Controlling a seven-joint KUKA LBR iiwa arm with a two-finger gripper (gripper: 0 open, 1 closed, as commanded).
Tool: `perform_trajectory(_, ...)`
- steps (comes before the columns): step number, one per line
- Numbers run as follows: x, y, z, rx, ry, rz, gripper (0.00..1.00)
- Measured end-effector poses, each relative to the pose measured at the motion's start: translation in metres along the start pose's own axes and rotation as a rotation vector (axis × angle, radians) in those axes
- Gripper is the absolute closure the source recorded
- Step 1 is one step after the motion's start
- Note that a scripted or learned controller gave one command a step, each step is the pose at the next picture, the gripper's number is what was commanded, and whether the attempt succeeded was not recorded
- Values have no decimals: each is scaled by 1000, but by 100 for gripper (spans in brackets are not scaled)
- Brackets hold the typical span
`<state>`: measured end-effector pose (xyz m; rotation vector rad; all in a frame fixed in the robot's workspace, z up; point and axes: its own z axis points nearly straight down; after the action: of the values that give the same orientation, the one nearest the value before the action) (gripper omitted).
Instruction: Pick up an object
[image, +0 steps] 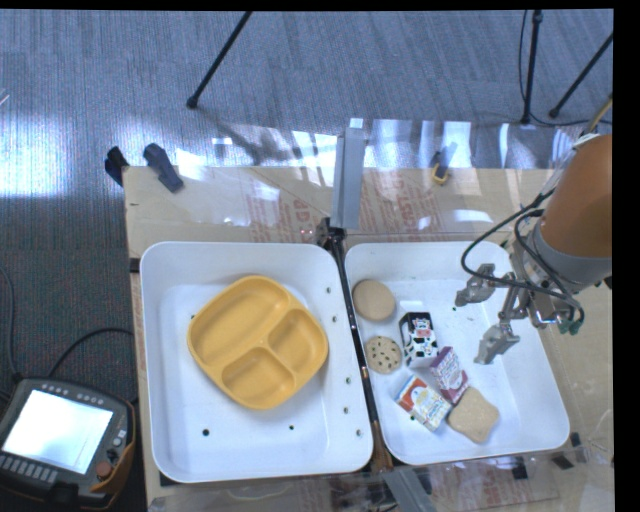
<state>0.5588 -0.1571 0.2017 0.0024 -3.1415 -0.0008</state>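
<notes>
Nearest me, left of the gripper (487, 320) and a bit closer, sits the toast slice (473, 416), touching a red-and-yellow packet (422, 402). Beside them a purple pouch (449, 370), the cow-print carton (418, 338), a speckled cookie (382, 354). The fingers hang spread apart over bare bin floor, gripping nothing. Farther left, possibly a plain bun (373, 299); beyond, the yellow tray (258, 341).

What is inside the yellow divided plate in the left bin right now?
Nothing lies in the yellow plate: all three compartments show bare yellow. The bin floor under it is covered. The food items sit in the right bin, below the claw.
</notes>
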Motion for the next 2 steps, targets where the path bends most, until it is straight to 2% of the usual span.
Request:
perform_trajectory(1,-5,53,92,2,-26,-26,0)
perform_trajectory(2,-8,56,80,2,-36,-34,100)
